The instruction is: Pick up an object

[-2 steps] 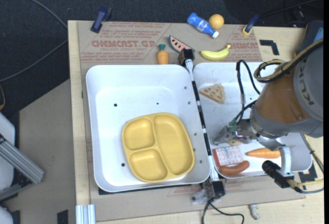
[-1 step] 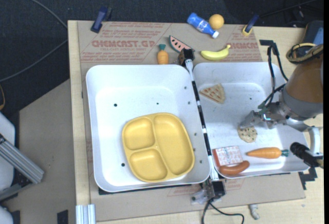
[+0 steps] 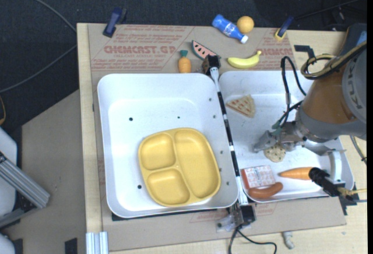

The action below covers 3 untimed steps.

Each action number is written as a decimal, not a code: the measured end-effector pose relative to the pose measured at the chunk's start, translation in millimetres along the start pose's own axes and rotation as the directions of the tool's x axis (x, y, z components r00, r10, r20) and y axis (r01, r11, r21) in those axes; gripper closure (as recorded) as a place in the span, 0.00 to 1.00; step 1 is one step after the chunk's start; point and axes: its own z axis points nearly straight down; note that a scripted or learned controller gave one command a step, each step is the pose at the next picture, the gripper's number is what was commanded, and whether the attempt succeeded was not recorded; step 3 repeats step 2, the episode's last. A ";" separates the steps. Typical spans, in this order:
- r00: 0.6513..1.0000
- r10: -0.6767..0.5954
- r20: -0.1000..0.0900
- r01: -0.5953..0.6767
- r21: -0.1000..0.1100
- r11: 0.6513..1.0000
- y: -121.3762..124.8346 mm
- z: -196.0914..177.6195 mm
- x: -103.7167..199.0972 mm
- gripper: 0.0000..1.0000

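The right bin (image 3: 326, 88) holds several toy foods. A tan pizza wedge (image 3: 242, 105) lies near its back left. A round cookie (image 3: 275, 154) sits in the middle. At the front lie an orange carrot (image 3: 296, 174), a reddish sausage (image 3: 265, 190) and a pink-and-white packet (image 3: 258, 176). My gripper (image 3: 273, 141) reaches in from the right and hangs low, directly over the cookie's back edge and partly covering it. Whether it touches the cookie is unclear.
A yellow divided plate (image 3: 178, 165) lies in the left bin (image 3: 116, 101). Behind the bins on the bench are a banana (image 3: 243, 60), a blue bottle (image 3: 228, 28), an orange ball (image 3: 245, 24), a watermelon slice (image 3: 201, 49) and a small orange toy (image 3: 185, 64).
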 end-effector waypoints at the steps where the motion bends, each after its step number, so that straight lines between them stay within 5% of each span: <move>1: 1.000 0.001 0.001 -0.001 -0.002 1.000 0.2 -9.9 -0.4 1.00; 2: 1.000 -0.001 0.001 0.001 -0.004 1.000 53.3 -101.2 53.9 1.00; 3: 1.000 -0.001 0.001 0.001 -0.004 1.000 53.3 -101.2 53.9 1.00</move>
